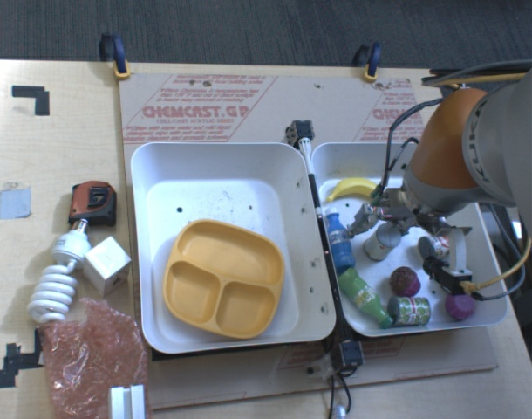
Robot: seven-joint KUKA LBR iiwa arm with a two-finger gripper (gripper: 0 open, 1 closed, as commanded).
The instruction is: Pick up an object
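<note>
Over the right bin (pixel 488 317) the arm (pixel 475 138) hangs low, wrist turned down, with the hand (pixel 384 234) set among the clutter. Whether the hand is wide or narrow cannot be told; cabling and wrist hardware hide it, and nothing can be confirmed as held.

Candidate objects, relative to the hand:
- grey cylinder (pixel 377 244): directly under it, touching or nearly so. Judged to be the target, since the approach is centred there.
- blue bottle (pixel 339 243): just to its camera-left, lying along the bin wall.
- banana (pixel 351 188): just beyond it, toward the far wall.
- green bottle (pixel 364 296): nearer the camera, lying tilted.
- dark red ball (pixel 405 281), green can (pixel 410 310), magenta piece (pixel 460 306): on the near side, toward the arm.

Well away to camera-left, the left bin (pixel 153 173) carries a yellow divided tray (pixel 222 278).

Objects crowd close; a neighbour may be nudged on closing.
</note>
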